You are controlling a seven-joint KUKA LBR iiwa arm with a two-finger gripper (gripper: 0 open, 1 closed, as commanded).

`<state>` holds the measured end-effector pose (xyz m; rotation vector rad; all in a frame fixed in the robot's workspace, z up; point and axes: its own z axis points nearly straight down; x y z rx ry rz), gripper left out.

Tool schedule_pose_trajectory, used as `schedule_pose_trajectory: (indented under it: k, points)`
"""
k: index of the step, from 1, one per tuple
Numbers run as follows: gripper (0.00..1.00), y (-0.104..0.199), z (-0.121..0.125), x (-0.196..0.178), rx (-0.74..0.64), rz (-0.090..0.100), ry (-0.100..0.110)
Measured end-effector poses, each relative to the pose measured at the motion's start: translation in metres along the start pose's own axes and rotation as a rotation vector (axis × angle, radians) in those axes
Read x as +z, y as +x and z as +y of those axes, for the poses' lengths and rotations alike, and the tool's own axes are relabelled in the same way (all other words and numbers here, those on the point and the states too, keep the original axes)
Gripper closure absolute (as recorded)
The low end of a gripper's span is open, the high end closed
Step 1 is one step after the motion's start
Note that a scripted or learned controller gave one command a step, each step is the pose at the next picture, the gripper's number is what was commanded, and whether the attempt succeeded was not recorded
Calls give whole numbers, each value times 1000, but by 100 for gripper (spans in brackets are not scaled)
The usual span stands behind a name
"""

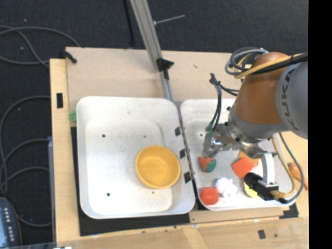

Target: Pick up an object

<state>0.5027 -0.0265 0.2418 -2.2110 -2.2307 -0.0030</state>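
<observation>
Dark floor and cables surround our surface (119, 71). Our hand (213, 148) hangs in the right bin (197, 113), just above a small orange-green toy (208, 163); we cannot tell its state. We judge this the reach-down step; next we need a straight descent onto the toy, avoiding the bin wall.

The arm (290, 97) has a grey casing with a broad orange band; black lettering marks the grey shell. Black and grey cables loop above the wrist.
</observation>
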Motion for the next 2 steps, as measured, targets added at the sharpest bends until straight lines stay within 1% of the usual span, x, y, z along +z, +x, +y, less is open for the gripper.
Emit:
schedule_pose_trajectory:
  k: [1, 2]
  points:
    - [100, 53, 7, 10, 2, -1, 2]
    - [100, 111, 4, 1, 0, 0, 0]
